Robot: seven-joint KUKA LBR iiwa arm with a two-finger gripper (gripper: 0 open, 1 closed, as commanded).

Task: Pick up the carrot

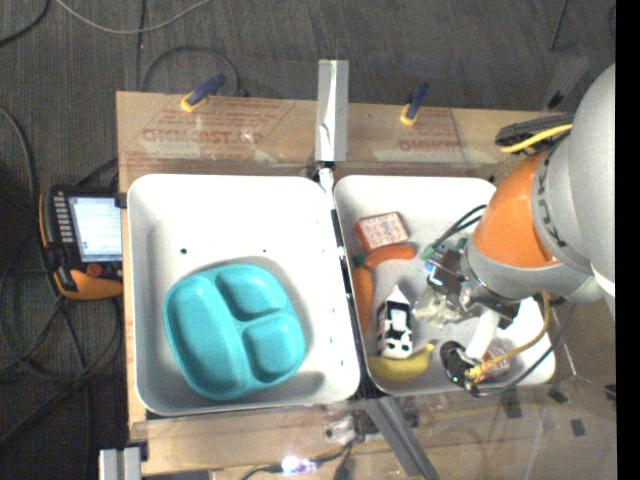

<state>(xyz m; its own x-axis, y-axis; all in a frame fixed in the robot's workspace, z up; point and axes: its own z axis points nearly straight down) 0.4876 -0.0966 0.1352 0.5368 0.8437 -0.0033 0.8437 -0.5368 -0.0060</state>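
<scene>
The carrot (362, 288) is orange and lies lengthwise against the left wall of the right bin (480, 190). A redder orange piece (392, 254) lies across its far end; whether it is part of the carrot is unclear. My gripper (440, 303) hangs low in the middle of the right bin, to the right of the carrot and apart from it, under the orange-banded wrist (505, 238). A black-and-white cow toy (397, 328) stands between the gripper and the carrot.
A yellow banana (402, 366) lies at the right bin's near wall, below the cow toy. A pink-red box (381, 230) sits at the far side. A teal divided plate (236, 330) lies in the left bin (150, 218). Cables trail beside the gripper.
</scene>
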